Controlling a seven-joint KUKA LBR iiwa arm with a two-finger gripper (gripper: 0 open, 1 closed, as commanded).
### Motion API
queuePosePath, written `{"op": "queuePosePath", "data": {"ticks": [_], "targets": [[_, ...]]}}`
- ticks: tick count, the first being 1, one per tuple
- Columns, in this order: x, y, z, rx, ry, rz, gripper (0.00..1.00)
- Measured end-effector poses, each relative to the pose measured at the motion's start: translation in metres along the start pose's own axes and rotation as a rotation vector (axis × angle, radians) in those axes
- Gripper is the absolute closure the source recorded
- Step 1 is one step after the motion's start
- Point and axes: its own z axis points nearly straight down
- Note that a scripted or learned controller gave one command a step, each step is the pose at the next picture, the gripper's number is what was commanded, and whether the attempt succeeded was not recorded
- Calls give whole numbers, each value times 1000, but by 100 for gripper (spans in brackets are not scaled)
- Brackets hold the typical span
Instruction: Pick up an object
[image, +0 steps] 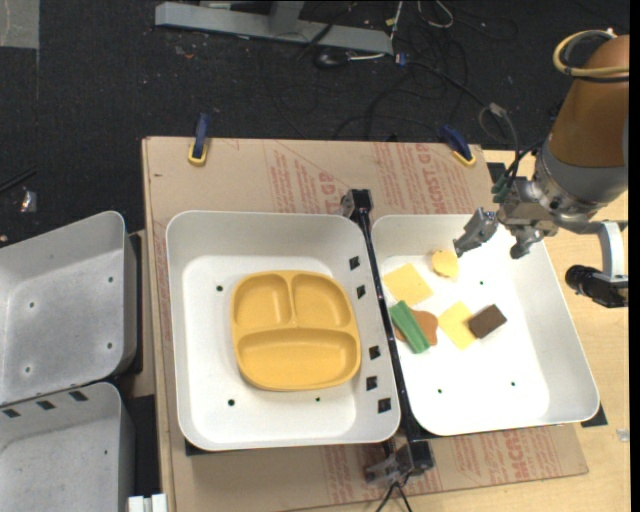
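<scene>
My gripper (497, 237) hangs open over the back of the right bin (560, 400), with nothing between its fingers. Just to its lower left lies a small round yellow piece (444, 264). Further forward in the same bin lie a pale yellow square (407, 283), a green strip (408, 325) resting against an orange-brown piece (426, 324), a second yellow square (456, 325) and a dark brown block (487, 321). All of these lie on the bin floor, below and left of the gripper.
The left bin (200, 400) holds a yellow divided tray (296, 330). A black divider (372, 290) runs between the two bins. Grey lids (60, 290) lie off the bench at the left. The front half of the right bin is bare.
</scene>
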Motion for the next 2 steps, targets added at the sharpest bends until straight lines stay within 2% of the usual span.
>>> {"op": "queuePosePath", "data": {"ticks": [1, 2], "targets": [[1, 2, -8, -13, -1, -2, 0], [7, 7, 53, -8, 0, -3, 0]]}}
